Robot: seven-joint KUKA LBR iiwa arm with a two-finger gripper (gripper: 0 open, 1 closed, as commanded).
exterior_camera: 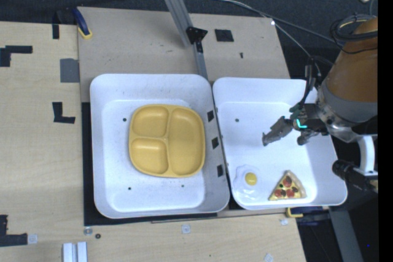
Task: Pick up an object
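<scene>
A: Status check. Right bin (258,95) has two items along its near edge: a fried egg (247,181) toward the inner corner and a pizza slice (287,186) just beside it, apart from each other. Left bin (110,193) has a yellow divided plate (166,140) lying flat in the middle.

B: Where is the gripper (289,132)?

A: Over the right bin, toward its right half, reaching in from the right. It sits above bare bin floor, farther back than the pizza and the egg, well apart from the plate. The fingers stand spread, one pointing left and one hanging lower near the wrist. Nothing shows between them.

B: So no grasp?

A: None that can be seen. All three items lie on the bin floors, none tilted or lifted. Judged from that, the pick is not yet made: the approach, the close and the lift are all left.

B: Likely target?

A: Cannot tell for sure. The pizza and the egg are the nearest candidates; both are flat and low, so either looks hard for a two-finger pinch from above. Height of the gripper over the floor is not clear from this slant.
</scene>
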